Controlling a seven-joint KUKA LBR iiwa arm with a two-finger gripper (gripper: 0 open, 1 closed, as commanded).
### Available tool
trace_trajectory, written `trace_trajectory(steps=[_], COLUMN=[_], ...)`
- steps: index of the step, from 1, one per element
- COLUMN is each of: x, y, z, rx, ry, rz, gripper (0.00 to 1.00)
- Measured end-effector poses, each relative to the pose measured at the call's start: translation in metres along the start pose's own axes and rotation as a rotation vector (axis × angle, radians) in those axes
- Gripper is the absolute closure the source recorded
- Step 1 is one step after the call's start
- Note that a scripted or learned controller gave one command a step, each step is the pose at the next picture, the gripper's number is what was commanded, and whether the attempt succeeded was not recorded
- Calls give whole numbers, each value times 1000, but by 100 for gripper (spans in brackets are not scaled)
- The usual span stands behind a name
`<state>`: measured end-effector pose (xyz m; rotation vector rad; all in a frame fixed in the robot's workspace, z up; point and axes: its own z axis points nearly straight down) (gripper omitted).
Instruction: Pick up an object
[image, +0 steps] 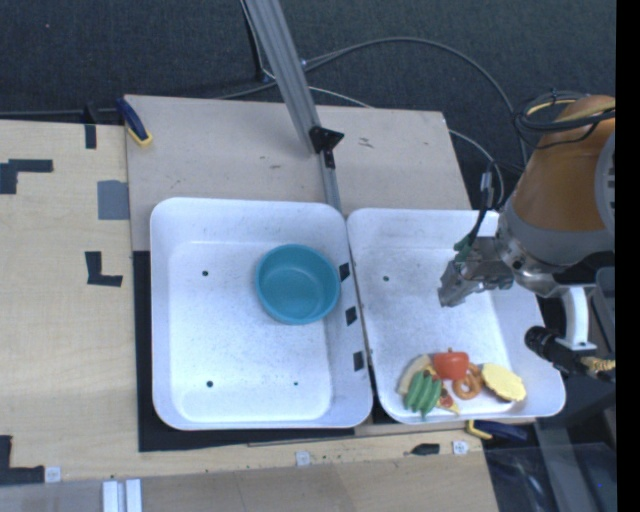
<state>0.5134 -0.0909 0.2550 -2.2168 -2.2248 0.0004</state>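
Observation:
A blue bowl (297, 284) sits in the left bin (180, 330), toward its upper right. In the right bin (400, 250), several small toy foods cluster at the near edge: a red piece (452, 363), green pieces (423, 392), an orange ring (466, 386) and a yellow piece (503, 382). My gripper (455, 291) hangs over the middle of the right bin, above and away from the food cluster, pointing down-left. I see nothing between its fingers.
A slanted metal pole (296, 90) crosses from the top to the seam between the bins. Cables (420, 60) loop behind the bench. The arm's orange and grey body (560, 190) covers the right bin's far right side.

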Motion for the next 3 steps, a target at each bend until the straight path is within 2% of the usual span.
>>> trace_trajectory(steps=[1, 2, 3], x=[58, 112, 163], y=[13, 14, 35], z=[13, 18, 14], rx=[1, 0, -1], ry=[0, 0, 0], rz=[-2, -1, -1], gripper=[100, 100, 100])
